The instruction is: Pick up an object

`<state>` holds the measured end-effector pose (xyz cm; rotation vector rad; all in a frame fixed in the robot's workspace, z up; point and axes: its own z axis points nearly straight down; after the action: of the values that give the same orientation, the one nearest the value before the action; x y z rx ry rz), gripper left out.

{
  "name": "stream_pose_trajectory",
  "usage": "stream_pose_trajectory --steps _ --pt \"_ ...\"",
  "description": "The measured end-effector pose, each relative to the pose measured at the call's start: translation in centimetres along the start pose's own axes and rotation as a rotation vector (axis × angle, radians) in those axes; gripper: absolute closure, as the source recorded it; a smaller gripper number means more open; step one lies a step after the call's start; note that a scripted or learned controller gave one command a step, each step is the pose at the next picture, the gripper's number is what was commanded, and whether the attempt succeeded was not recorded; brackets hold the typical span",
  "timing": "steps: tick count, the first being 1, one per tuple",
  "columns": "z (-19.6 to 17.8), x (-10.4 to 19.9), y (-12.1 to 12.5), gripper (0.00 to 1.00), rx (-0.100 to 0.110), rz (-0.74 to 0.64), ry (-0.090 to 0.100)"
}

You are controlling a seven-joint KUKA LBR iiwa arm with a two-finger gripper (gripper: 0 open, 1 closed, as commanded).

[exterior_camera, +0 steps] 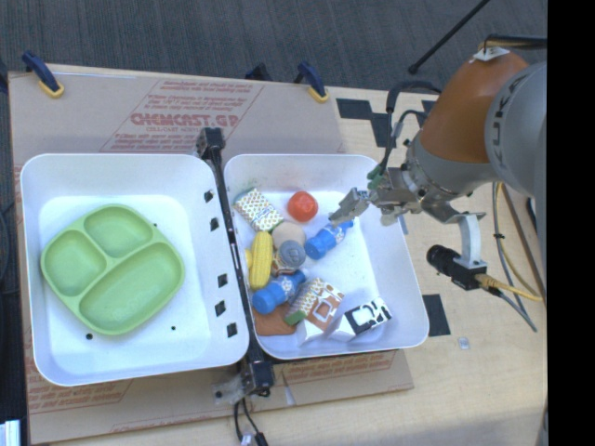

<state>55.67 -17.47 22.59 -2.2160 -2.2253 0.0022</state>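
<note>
The right bin (390, 249) holds a pile of small items: a red ball (301, 205), a yellow corn cob (262, 258), a checkered packet (258, 209), a grey-beige cylinder (290, 246), a blue bottle (325, 240), a second blue bottle (272, 295), an orange-and-white carton (321, 305) and a black-and-white piece (369, 317). My gripper (354, 203) hangs over the bin's upper right part, just above and right of the blue bottle's cap and right of the red ball. Nothing shows in its grasp.
A green divided plate (112, 268) lies in the left bin (56, 179). A black divider with clips (220, 240) runs between the bins. The grey arm with its orange band (469, 110) and cables (507, 286) crosses the bench on the right.
</note>
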Motion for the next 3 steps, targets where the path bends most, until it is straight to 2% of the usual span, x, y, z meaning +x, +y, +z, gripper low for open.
stream_pose_trajectory --steps 3 --pt "0.00 0.00 0.00 0.00 0.000 0.000 0.000"
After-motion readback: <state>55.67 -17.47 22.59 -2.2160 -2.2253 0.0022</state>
